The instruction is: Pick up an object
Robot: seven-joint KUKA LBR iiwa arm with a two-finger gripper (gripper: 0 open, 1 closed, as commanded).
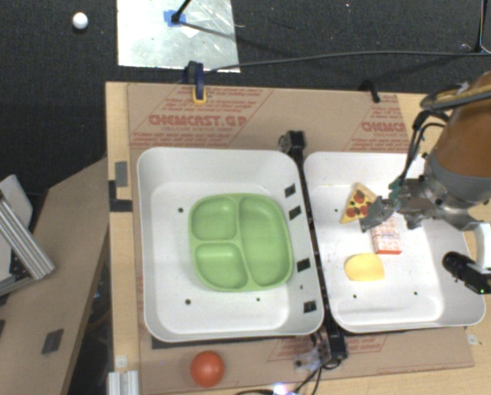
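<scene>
The hand [382, 213] hangs low in the right bin [455, 307], and whether it is spread or pressed together cannot be told from this slanted view, since the dark parts blur into each other. Nothing shows between its tips, so by the look of it the pick is not yet done: the approach seems made, while the closing and the lift are left. Just beneath the hand lies a small red-and-white packet [386, 239], the likeliest target; just beside the hand, on the side away from the arm, sits a pizza slice toy [358, 203], and a little past the packet, toward the near rim of the bin, a yellow lump [365, 267]. These three lie close together, so the neighbours could be nudged as the hand closes. Well away from the hand, across the divider, the left bin [159, 303] carries a green divided tray [240, 241], and a red ball [206, 368] rests on the tabletop [253, 109] outside the bins.
</scene>
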